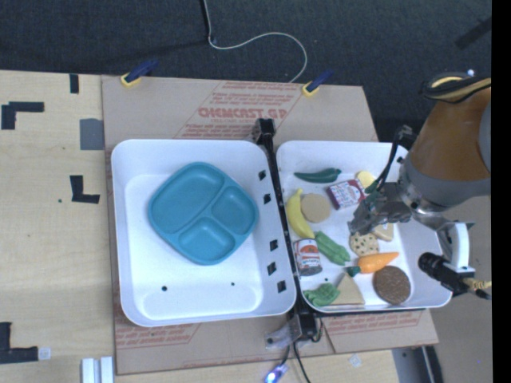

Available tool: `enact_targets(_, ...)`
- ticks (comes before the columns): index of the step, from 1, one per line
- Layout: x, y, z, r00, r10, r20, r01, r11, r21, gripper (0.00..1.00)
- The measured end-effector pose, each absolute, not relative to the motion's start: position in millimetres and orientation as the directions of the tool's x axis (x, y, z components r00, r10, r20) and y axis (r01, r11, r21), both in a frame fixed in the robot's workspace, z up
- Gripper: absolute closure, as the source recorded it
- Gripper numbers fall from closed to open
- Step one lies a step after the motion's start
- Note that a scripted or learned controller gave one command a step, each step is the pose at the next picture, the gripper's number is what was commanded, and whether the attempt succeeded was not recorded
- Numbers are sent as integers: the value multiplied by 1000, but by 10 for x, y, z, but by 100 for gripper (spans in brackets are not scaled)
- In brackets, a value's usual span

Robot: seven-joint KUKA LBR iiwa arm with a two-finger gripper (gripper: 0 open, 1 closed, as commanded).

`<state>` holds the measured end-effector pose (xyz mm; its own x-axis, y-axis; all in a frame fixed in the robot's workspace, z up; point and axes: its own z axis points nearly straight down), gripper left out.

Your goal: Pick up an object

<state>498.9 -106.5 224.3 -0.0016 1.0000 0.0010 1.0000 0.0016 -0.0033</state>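
gripper (369,218) hung low over the right bin (415,303), the cracker (363,243) just beneath, the carrot (375,262) lying crosswise beyond; grip state unreadable.

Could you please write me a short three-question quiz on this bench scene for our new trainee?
1. True or false: the blue tray lies in the left bin.
2. Which item lies nearest the end effector? A) banana B) cracker C) green pepper
3. Fill in: the carrot lies just above the round brown ______ in the camera view.

Key: 1 true; 2 B; 3 cookie.
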Motion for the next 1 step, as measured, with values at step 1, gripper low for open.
enact_targets(1, 5815, -819, 1814, -6, 1000, 0, 1000, 6, 0, 100)
